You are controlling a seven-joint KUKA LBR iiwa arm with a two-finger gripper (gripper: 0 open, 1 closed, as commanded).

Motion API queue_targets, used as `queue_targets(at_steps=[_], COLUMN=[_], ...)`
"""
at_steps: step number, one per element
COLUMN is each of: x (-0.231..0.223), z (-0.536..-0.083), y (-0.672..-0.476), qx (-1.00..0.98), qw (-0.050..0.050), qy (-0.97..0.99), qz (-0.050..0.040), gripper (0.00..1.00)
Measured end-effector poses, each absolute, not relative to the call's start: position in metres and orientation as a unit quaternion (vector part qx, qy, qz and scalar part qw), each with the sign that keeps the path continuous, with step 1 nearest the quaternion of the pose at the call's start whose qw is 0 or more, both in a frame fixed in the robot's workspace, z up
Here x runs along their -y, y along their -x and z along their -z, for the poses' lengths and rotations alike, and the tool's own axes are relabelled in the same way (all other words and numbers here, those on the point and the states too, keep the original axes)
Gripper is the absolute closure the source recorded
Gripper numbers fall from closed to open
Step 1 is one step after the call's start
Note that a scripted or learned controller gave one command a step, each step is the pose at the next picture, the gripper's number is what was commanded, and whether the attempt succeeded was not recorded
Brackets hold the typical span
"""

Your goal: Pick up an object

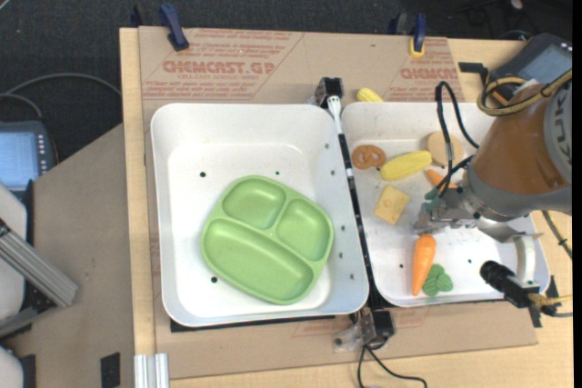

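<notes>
Claw (444, 215) sits low in the right bin (393, 263), just behind the broad end of the carrot (423, 257) and very close to it. Whether it is open, shut or gripping anything cannot be told from this angle, and nothing is seen held in it. The arm (516, 161) reaches in from the right, past the carrot. Its orange band bulks over the bin's right half, and the wrist bends down and leftward toward the carrot's top.

The carrot lies on the bin floor with its narrow tip toward the near rim. A small green lumpy piece (438, 281) touches the carrot's right side near that tip.

Well to the carrot's left, in the left bin (182, 161), a green divided plate (268, 239) lies flat — three compartments, turned at a slant.

Just beyond the carrot and a little left is a pale yellow cheese wedge (392, 205), apart from the claw. Farther back from the carrot lies a yellow corn cob (406, 164), with a brown pretzel-like round (368, 157) to its left, near the divide between the bins. A beige rounded piece (439, 146) sits behind the carrot, partly hidden by cables.

Farthest from the carrot, a yellow banana-like piece (369, 94) rests at the right bin's back rim.
</notes>
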State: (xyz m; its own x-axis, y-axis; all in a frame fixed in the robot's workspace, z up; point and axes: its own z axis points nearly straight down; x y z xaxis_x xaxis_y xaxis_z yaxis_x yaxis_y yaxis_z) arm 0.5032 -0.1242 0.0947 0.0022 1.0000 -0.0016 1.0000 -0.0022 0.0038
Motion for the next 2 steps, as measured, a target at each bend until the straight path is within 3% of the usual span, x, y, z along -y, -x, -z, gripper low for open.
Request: queue_targets(at_steps=[1, 2], x=[0.0980, 0.1000], z=[-0.0841, -0.0845], y=[-0.5523, -0.5499], qx=[-0.709, -0.707], qw=[0.002, 0.001], qy=[-0.706, -0.707], qz=[-0.0012, -0.0001], gripper=[1.00, 0.00])
